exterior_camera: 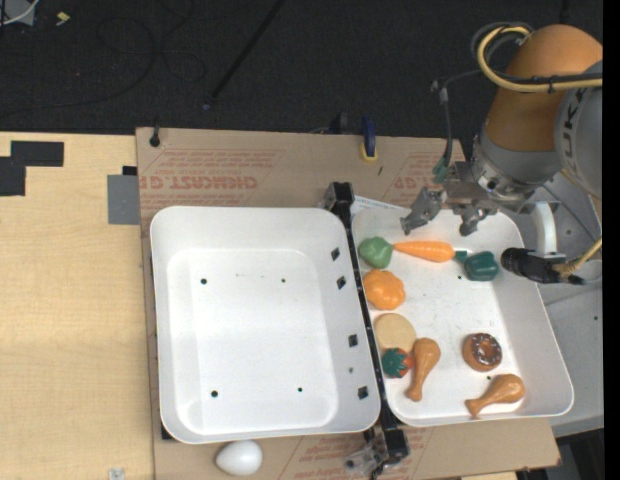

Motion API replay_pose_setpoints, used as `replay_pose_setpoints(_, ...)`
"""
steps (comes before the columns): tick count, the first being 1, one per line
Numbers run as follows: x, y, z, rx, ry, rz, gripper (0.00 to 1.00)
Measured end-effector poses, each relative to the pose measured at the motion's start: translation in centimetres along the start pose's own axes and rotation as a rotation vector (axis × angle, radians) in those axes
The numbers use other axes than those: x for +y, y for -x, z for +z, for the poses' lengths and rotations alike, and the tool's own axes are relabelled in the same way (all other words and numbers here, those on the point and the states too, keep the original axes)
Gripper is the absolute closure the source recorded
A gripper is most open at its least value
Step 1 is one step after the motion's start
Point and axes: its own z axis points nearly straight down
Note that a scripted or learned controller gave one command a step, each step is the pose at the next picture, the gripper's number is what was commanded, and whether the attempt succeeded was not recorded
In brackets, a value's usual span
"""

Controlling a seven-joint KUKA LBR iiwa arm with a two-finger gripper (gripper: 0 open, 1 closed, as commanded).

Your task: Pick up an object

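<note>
Hovering at the far edge of the right bin (535, 298), my gripper (451, 212) has its fingers spread open, holding nothing; the toy carrot (424, 251) lies just near of it.

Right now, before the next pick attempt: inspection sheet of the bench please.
Surface: cardboard sheet on a wooden bench bearing the left bin and the right bin.
Job's things: in the right bin, carrot, green round piece, orange fruit, tan flat piece, two drumsticks, donut, dark green piece.
Clutter: white egg on the cardboard, outside the bins.
Grippers: gripper above the right bin's far edge, fingers spread, nothing between them.
Cables: yellow loop on the arm; dark cables on the floor.
Surroundings: dark floor behind.
</note>
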Motion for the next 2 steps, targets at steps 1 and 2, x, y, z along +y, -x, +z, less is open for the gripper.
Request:
replay_pose_setpoints(1,-5.3,-2.7,4.9,0.002,-0.009,0.002,0.00)
replay_pose_setpoints(2,-6.9,-1.1,14.9,-0.001,-0.001,0.004,0.00)
